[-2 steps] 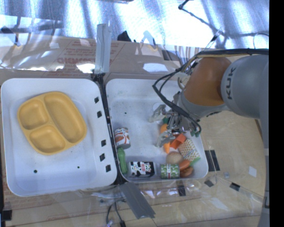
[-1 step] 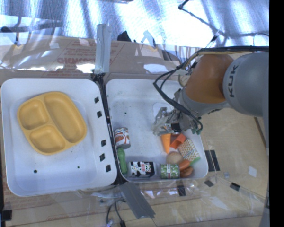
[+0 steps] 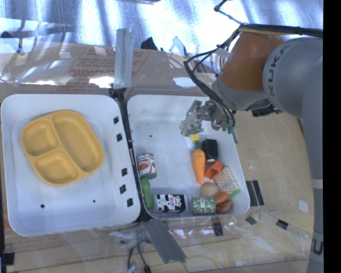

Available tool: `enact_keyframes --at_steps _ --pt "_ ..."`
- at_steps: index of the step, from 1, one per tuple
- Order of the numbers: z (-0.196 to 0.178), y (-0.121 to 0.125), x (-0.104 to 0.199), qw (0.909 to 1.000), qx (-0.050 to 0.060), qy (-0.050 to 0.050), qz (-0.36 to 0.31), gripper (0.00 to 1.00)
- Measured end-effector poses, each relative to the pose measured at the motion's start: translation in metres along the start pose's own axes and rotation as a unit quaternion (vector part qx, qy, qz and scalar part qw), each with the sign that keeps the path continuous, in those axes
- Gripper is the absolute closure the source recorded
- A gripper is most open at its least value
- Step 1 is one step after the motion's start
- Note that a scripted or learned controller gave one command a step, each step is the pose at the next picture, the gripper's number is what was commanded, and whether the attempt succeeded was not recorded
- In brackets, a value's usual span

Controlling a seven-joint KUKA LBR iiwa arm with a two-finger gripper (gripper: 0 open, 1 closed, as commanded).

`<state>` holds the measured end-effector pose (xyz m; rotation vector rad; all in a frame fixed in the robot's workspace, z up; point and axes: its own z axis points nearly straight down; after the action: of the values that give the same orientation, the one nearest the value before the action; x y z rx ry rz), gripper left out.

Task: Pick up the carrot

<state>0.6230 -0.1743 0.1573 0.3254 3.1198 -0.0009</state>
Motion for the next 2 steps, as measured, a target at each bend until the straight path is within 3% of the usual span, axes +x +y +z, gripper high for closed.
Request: enact_keyframes --at_steps 1,2 --pt "0.066 -0.046 0.046 0.9593 -0.001 0.003 -0.283 1.0" --pt "-0.03 0.037 -0.025 0.9858 0.0 -0.002 -0.168 1.0"
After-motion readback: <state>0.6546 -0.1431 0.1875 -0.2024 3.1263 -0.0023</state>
